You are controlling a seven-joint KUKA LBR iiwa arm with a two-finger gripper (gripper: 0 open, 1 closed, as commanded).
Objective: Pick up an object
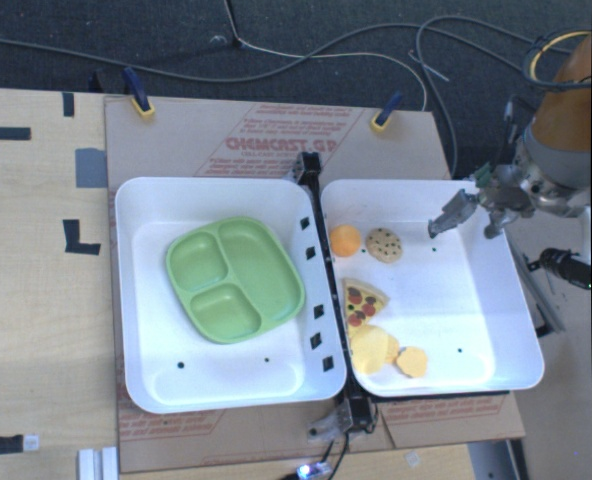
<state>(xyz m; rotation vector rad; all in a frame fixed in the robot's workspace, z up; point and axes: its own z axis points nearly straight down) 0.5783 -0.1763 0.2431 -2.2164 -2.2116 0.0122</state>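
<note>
Cookie (pixel 384 245) is lying in the right bin (pixel 476 313), near its far left corner, just beside an orange ball (pixel 345 240). Pizza slice (pixel 362 303) and two yellow pieces (pixel 386 353) are sitting nearer the front along the left wall; what the yellow pieces are is hard to make out. Most of the arm (pixel 561 138) is getting cut off at the right edge. The gripper (pixel 468 220) is hovering over the bin's far right part, its fingers (pixel 446 220) spreading apart with nothing between them. The cookie is lying to the left of the fingers, apart from them. The wrist is reaching in from the right, tilting down toward the bin. A green divided tray (pixel 236 278) is resting in the left bin (pixel 146 298).
</note>
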